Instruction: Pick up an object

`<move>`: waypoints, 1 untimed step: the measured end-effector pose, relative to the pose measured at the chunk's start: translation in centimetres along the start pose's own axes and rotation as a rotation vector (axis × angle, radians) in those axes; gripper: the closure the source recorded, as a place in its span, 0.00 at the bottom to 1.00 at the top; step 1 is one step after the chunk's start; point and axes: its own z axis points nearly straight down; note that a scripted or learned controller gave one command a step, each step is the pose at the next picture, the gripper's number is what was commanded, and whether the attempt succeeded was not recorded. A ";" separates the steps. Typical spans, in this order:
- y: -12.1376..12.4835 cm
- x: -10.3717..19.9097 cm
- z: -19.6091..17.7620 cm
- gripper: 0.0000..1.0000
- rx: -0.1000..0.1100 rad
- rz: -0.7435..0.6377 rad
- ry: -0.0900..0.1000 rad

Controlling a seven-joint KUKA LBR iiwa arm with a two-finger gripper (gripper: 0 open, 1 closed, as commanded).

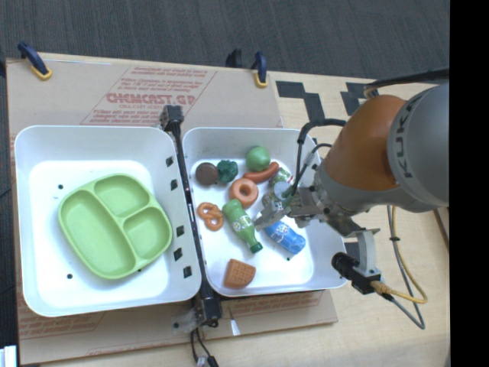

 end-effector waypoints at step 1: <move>-0.5 -0.8 8.7 0.00 -0.008 -0.003 -0.001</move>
